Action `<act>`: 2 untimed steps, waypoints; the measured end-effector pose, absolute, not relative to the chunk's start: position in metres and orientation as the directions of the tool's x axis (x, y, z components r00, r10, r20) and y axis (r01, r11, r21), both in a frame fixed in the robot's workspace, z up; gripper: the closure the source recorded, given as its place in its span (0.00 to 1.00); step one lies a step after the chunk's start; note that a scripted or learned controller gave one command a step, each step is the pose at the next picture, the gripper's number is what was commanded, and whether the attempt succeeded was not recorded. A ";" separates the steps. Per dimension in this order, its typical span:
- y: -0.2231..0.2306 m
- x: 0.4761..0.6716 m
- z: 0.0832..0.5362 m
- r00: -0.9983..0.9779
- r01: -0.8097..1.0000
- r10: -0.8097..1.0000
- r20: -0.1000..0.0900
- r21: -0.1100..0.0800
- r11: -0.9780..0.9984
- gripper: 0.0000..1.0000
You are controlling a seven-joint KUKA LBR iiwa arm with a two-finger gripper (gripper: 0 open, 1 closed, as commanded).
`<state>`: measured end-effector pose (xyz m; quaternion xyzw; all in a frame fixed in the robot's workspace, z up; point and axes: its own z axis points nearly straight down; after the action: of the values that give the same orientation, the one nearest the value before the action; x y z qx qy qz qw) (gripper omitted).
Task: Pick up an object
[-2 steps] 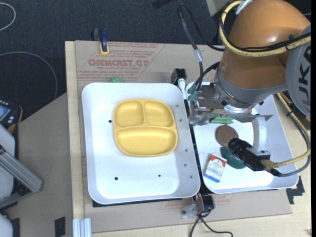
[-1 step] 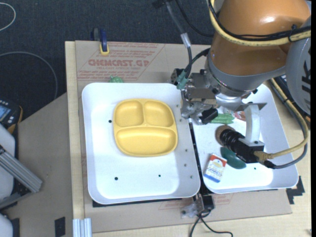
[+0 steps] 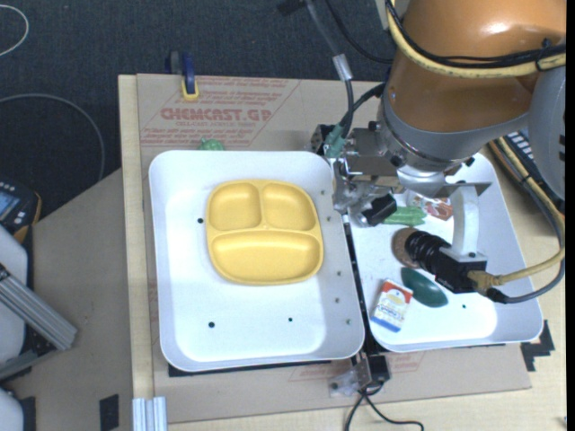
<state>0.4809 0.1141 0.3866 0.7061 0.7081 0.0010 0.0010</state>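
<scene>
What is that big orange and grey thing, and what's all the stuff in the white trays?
That is a robot arm, filmed by a camera looking down from above. At its end is a gripper, a hand for picking things up, hanging where the two bins meet. The left bin holds a yellow plate with three sections. The right bin holds a small box, a dark green thing and some bits partly hidden. I can't tell if the gripper holds anything.
</scene>
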 end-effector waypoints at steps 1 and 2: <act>0.115 0.481 0.397 -0.004 1.000 1.000 0.000 0.005 0.004 1.00; 0.115 0.482 0.407 -0.006 1.000 1.000 -0.001 0.007 0.006 1.00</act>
<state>0.4817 0.1154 0.4068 0.7051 0.7091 0.0021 0.0025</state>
